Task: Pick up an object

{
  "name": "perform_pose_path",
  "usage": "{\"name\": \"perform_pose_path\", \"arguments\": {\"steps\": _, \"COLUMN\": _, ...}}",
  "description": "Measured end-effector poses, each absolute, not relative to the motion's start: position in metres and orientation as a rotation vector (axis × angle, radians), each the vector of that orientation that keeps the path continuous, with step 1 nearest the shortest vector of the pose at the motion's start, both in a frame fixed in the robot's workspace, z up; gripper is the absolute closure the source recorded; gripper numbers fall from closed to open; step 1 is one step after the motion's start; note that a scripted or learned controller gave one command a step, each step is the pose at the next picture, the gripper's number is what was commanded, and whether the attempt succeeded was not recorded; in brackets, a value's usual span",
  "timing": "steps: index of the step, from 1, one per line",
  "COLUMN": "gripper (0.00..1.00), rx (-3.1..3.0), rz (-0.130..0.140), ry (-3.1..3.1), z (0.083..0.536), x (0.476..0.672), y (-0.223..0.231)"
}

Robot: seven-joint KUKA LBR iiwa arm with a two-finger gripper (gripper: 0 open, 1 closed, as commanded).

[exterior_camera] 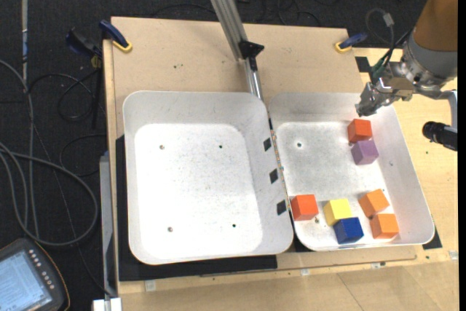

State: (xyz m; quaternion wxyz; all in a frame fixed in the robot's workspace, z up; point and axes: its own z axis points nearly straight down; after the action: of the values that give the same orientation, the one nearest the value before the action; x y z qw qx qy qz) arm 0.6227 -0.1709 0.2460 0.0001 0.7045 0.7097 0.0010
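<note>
claw above right bin | orange cube just below it

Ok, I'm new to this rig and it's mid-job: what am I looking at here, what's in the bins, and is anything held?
You're seeing one fixed camera above the bench, looking down at a slant. The grey arm with an orange band reaches in from the right; its tool hangs over the right bin, just above an orange block with a purple block beside it. Nearer the front lie three more orange blocks, a yellow block and a blue block. I see nothing held by the tool.
</note>
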Motion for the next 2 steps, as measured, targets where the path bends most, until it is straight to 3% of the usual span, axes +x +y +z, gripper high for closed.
{"name": "perform_pose_path", "arguments": {"steps": 2, "gripper": 1.00, "rx": 2.214, "rz": 0.000, "ry": 2.232, "z": 0.240, "x": 0.607, "y": -0.062}}
